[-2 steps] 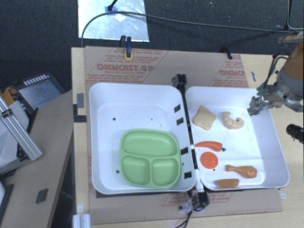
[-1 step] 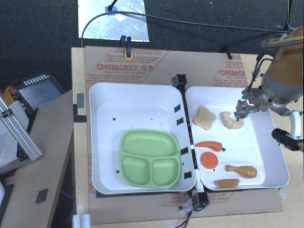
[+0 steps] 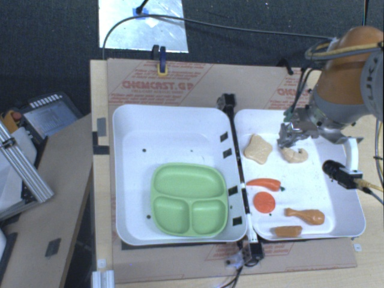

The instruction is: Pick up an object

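Camera view is showing two white bins lying side by side: the left bin (image 3: 129,161) is carrying a green divided plate (image 3: 189,198), and the right bin (image 3: 342,203) is carrying the food pieces. I am reaching in from the right, and my gripper (image 3: 290,138) is hanging low over the right bin's far part, just above a pale curled piece (image 3: 296,155); whether I am gripping anything I cannot tell. A tan bread slice (image 3: 258,149) is lying beside it. Nearer the front are lying a drumstick (image 3: 306,215), a red pepper (image 3: 264,184), an orange-red round slice (image 3: 264,202) and a small brown roll (image 3: 287,231).
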### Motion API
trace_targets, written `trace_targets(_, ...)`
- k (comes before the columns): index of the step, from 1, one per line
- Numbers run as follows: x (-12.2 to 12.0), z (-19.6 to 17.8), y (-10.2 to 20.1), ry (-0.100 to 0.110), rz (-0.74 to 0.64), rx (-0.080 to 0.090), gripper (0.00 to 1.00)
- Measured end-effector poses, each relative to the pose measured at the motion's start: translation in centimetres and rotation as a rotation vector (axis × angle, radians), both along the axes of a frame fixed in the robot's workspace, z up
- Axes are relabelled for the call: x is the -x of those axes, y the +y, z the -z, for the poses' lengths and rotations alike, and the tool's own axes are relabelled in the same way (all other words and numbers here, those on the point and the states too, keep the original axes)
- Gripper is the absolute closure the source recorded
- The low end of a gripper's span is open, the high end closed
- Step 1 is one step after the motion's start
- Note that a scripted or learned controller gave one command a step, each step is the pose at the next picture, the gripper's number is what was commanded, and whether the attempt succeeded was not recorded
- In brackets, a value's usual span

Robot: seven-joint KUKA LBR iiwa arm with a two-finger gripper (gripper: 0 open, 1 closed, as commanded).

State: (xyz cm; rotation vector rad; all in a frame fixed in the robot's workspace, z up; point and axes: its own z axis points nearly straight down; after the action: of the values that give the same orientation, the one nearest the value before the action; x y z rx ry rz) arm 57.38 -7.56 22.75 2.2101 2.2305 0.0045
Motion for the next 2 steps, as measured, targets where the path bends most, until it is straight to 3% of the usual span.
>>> trace_targets(2, 1.3, 1.4, 11.5, 0.004, -0.001, -0.001, 1.0)
